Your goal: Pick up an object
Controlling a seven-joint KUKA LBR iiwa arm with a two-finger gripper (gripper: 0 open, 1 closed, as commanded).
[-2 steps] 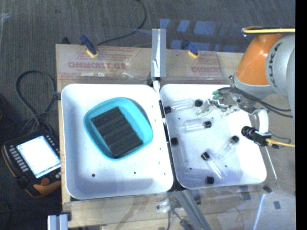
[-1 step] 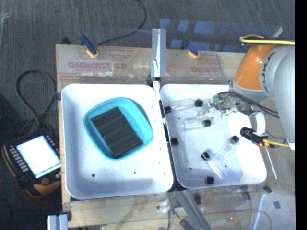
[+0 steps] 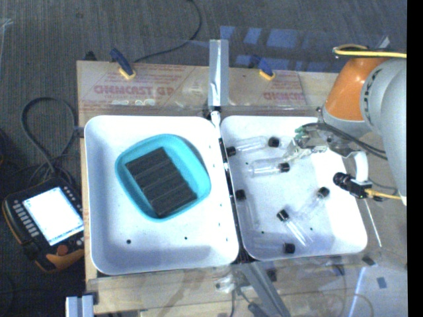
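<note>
- The gripper (image 3: 299,145) sits low over the far right part of the right bin (image 3: 344,233), reaching in from the right. Whether it is released or clenched cannot be told from here.
- Its tip is just beside a clear vial with a black cap (image 3: 271,168) that lies on the bin floor; nothing can be seen held in it.
- A second clear vial (image 3: 254,143) lies near the bin's far edge, close to the gripper tip.
- Two more clear vials (image 3: 303,216) with black caps lie toward the near side of the same bin, well apart from the gripper.
- Above the gripper, the grey arm (image 3: 390,117) with its orange band fills the right side.
- The left bin (image 3: 106,243) holds a blue tray (image 3: 129,177) with a dark ribbed block (image 3: 160,181) resting in it.
- A handheld control pendant (image 3: 45,223) with a lit screen lies on the floor to the left of the bench.
</note>
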